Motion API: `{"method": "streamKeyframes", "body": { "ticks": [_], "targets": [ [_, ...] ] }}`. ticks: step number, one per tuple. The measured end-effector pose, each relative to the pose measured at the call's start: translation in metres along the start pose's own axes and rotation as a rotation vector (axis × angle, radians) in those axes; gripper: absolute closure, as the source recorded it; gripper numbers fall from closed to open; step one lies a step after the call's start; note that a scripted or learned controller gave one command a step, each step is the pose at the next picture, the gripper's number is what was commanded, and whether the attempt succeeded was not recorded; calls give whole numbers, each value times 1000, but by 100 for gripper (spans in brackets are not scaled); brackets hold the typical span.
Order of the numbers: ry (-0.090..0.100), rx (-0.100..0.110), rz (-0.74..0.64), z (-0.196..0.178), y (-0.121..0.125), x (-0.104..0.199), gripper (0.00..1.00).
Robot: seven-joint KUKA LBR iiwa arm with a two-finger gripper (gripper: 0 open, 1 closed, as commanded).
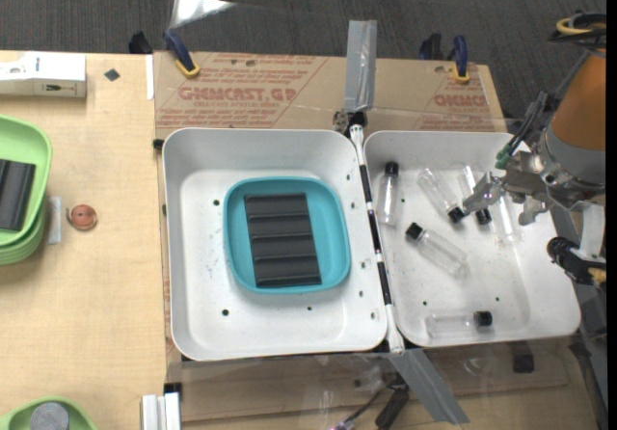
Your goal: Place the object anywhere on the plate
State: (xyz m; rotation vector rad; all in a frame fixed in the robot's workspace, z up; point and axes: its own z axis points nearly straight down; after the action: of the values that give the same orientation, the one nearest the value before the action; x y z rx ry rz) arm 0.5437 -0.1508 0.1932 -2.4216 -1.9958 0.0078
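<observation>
Vials lie scattered in the right bin (pixel 540 317), at the right of the frame, none of them on the plate (pixel 238 235); the surface (pixel 87 322) of pale wood fills the left and lower left, with a sheet of cardboard (pixel 260 91) under the bins along the upper middle; the left bin (pixel 193 303) sits at centre and holds the teal plate, on which rests a ribbed dark block (pixel 281 238); the arm (pixel 583 115), grey with its orange band, enters at the right edge, and its claw (pixel 501 195) hangs over the upper right part of the right bin, just above two black-capped vials (pixel 469 211); whether the claw is released or clenched I cannot tell; a green tray (pixel 29 177) shows at the left edge; one vial (pixel 388 192) lies near the left wall of the right bin, a clear vial (pixel 436 247) lies slantwise near its middle, and another (pixel 461 322) lies along its lower side; a white box (pixel 43 76) lies at the upper left; a small copper-coloured disc (pixel 83 217) sits beside the green tray.
</observation>
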Motion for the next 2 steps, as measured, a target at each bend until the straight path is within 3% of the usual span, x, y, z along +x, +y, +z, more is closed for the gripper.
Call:
{"method": "streamKeyframes", "body": {
  "ticks": [2],
  "targets": [
    [0, 0, 0, 0, 0, 0, 0]
  ]
}}
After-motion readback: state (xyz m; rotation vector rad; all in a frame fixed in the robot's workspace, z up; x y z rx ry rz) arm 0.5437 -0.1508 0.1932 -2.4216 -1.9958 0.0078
